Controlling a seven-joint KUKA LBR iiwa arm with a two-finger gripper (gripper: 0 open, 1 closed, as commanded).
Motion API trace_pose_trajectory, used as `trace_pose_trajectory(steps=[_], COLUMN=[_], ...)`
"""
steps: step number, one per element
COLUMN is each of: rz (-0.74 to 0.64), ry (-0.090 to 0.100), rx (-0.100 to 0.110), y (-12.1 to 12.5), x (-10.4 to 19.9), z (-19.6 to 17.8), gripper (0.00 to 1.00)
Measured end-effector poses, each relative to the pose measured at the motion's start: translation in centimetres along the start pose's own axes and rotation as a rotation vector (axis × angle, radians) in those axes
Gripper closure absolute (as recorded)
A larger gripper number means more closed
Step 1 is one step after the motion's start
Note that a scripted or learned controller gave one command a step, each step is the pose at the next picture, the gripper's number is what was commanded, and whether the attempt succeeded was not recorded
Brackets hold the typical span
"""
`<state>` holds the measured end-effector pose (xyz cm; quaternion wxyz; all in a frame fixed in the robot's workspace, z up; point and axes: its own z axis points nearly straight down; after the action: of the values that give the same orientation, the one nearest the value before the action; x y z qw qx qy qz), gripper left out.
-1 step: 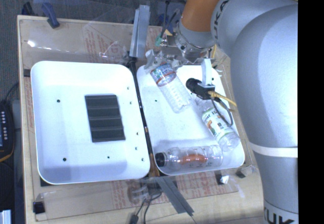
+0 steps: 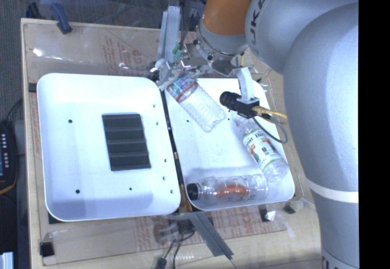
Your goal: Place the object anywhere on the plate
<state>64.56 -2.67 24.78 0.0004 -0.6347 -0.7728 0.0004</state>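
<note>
Bottle at the hand, plate across the divide

The hand point(image 2: 177, 73) looks clamped on a clear water bottle point(image 2: 198, 103); the dark ribbed plate point(image 2: 126, 141) lies toward the table's left edge.

The arm point(image 2: 286, 36) hides the right bin's point(image 2: 201, 140) far corner.

— What's on the desk point(image 2: 91, 48)?
— Two shallow white bins side by side. The left bin point(image 2: 61, 140) and the right bin point(image 2: 207, 146) touch along their inner edges.
— Anything else straight on the desktop?
— A clear plastic sheet with faint red print covers it, and a dark clip point(image 2: 61, 21) sits at the far left corner.
</note>
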Motion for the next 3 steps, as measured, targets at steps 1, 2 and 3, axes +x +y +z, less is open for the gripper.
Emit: trace_pose_trajectory(steps=[1, 2, 3], rz=[-0.372, -0.372, -0.460], ry=[-0.002, -0.002, 0.000], rx=[-0.002, -0.002, 0.002], y=[-4.4, -4.4, -7.4], x=[3.7, 3.7, 7.5], z=[-5.7, -5.7, 5.7], gripper=[1.00, 0.00, 0.00])
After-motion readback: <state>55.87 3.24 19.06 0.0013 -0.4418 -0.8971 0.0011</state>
